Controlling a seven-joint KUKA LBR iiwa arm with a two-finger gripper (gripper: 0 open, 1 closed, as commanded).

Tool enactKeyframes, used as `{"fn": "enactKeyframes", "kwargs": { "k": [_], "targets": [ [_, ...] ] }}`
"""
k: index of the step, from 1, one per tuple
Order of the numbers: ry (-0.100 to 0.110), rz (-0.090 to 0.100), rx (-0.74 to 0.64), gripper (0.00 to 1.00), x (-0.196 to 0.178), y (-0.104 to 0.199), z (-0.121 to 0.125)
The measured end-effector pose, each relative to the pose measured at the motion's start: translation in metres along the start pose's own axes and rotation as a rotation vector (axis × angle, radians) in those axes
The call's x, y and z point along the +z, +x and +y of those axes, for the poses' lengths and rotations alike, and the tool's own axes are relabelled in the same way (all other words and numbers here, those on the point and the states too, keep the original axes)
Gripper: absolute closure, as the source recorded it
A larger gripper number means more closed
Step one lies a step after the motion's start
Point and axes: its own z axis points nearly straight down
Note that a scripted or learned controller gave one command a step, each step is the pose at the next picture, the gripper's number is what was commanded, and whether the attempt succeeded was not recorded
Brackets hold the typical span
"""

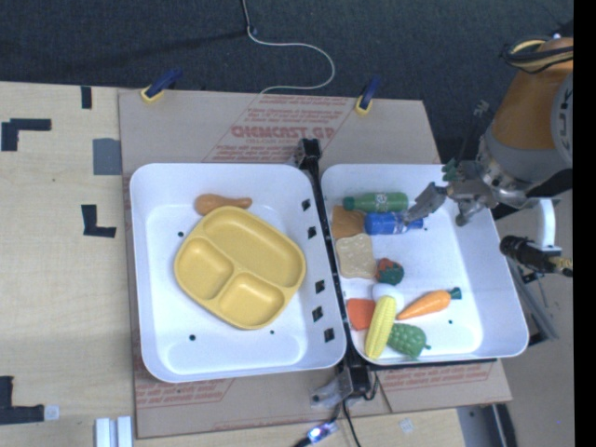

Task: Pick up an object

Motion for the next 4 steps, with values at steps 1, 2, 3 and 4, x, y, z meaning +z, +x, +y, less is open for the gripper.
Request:
{"fn": "enactKeyframes", "kwargs": {
  "k": [1, 2, 3, 4],
  "targets": [
    [-0.013, -0.002, -0.003, 0.00, -0.008, 0.000, 0.003],
    [-0.010, -0.003, -0.004, 0.00, 0.036, 0.000, 0.000],
    [-0.010, -0.003, -0.004, 0.00, 0.080, 0.003, 0.003],
    [-0.013, -0.004, -0.005, 0.00, 0.122, 0.004, 0.003]
  ]
}}
